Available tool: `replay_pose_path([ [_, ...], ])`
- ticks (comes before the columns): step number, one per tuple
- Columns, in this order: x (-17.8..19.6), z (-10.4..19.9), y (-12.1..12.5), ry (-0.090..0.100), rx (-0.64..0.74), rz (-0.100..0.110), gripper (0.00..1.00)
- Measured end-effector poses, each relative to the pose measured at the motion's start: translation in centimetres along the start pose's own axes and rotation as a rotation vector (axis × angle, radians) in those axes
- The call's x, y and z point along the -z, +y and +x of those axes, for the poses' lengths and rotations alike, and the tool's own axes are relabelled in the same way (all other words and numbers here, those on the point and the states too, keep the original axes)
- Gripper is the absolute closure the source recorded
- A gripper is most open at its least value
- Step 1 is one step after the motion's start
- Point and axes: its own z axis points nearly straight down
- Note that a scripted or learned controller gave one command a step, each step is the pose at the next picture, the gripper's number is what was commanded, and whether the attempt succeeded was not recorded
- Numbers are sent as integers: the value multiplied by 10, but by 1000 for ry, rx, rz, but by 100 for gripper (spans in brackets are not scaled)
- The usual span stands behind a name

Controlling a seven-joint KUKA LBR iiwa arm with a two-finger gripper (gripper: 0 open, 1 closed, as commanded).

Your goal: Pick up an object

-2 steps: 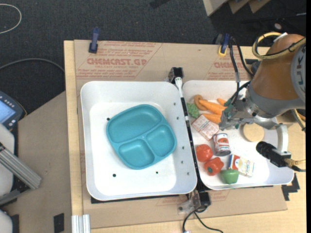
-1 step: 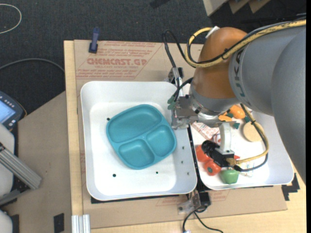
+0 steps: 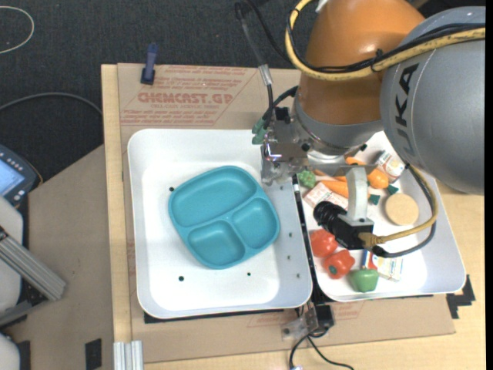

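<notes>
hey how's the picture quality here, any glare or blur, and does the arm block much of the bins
In the camera view, light is even and soft, with sheen on the arm's orange band. The teal divided plate in the left bin is sharp. The arm looms large, slightly soft, covering much of the right bin and its toy food.

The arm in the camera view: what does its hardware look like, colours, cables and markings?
The arm has rounded grey casings with dark lettering, partly cut off, and a glossy orange dome-shaped band. A yellowish cable loops beside the orange part; another curves below. Bare metal parts sit under the wrist.
</notes>
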Motion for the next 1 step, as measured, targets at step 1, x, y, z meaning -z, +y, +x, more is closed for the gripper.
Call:
replay_pose_path([
  [1, 4, -5, 0, -7, -8, 10, 100],
])
